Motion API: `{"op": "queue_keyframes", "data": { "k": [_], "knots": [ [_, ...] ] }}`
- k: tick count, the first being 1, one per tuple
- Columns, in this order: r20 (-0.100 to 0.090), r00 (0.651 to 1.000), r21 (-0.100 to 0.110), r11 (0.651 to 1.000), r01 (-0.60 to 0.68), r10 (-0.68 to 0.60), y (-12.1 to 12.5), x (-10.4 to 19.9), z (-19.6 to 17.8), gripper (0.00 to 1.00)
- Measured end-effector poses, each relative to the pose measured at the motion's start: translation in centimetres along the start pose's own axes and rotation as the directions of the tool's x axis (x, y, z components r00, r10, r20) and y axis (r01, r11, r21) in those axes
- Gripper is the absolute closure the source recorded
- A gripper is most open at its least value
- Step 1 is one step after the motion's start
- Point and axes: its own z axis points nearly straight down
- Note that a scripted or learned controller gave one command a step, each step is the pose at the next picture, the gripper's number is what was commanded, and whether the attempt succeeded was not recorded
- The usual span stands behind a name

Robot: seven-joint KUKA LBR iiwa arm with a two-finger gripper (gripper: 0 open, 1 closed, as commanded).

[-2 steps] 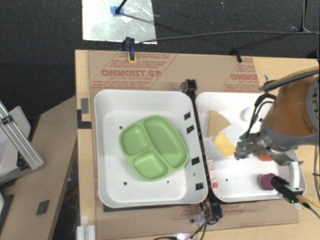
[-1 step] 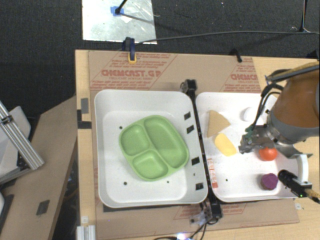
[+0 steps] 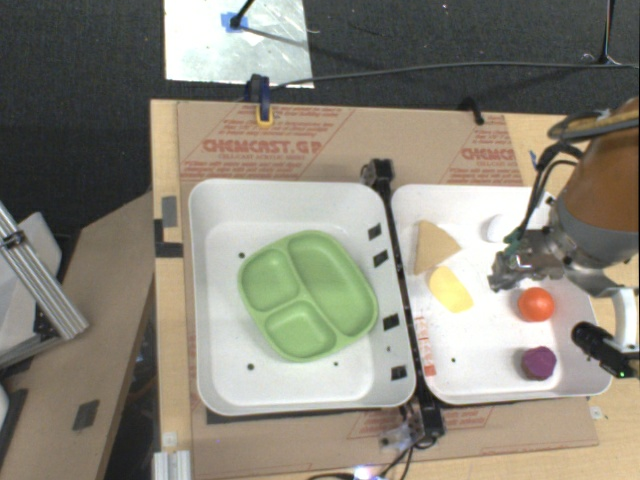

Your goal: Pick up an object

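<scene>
Two white bins sit side by side on the surface (image 3: 330,133), a board printed with red lettering.

Left bin (image 3: 215,368): one green plate (image 3: 306,295) with three compartments, lying flat near the bin's middle. Nothing lies in its compartments.

Right bin (image 3: 470,383): five loose things, counted from left to right. One tan wedge (image 3: 433,245) lies near the bin's left wall. One yellow block (image 3: 450,290) lies just below the wedge, touching or nearly touching it. One small white thing (image 3: 495,230) lies near the far wall; its kind cannot be told. One orange ball (image 3: 536,304) lies right of the yellow block. One purple ball (image 3: 539,363) lies below the orange ball, near the front right corner, apart from it.

Arm (image 3: 600,193): grey with an orange band, reaching in from the right above the right bin. The claw (image 3: 512,268) hangs between the yellow block and the orange ball, just up and left of the ball. Whether the claw is spread or closed cannot be told at this angle. No thing is seen between its tips; all five things rest on the bin floor.
</scene>
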Motion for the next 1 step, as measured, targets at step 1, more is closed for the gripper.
{"op": "queue_keyframes", "data": {
  "k": [1],
  "knots": [
    [0.000, 1.000, 0.002, 1.000, 0.000, 0.000, 0.18, -0.02, -3.25, 1.00]
  ]
}}
